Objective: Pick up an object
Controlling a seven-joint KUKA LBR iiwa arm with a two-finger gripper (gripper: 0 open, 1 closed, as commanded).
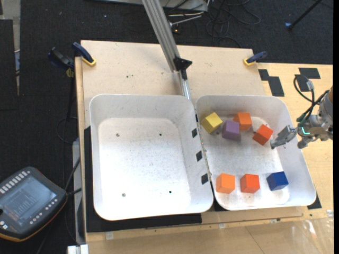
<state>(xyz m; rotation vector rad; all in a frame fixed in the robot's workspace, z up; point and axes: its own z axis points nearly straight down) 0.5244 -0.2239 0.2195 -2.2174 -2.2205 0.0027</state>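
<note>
Surface (137, 67): pale board, clamped corners, on dark floor.
Right bin (296, 142): seven cubes.
Red cube (262, 134): just left of tool (282, 138).
Tool state: cannot tell.

The bench (137, 67), a pale board, occupies the frame's centre. Two shallow white bins rest directly on it side by side: the left bin (106, 142) at centre-left, the right bin (296, 173) at centre-right.
</note>
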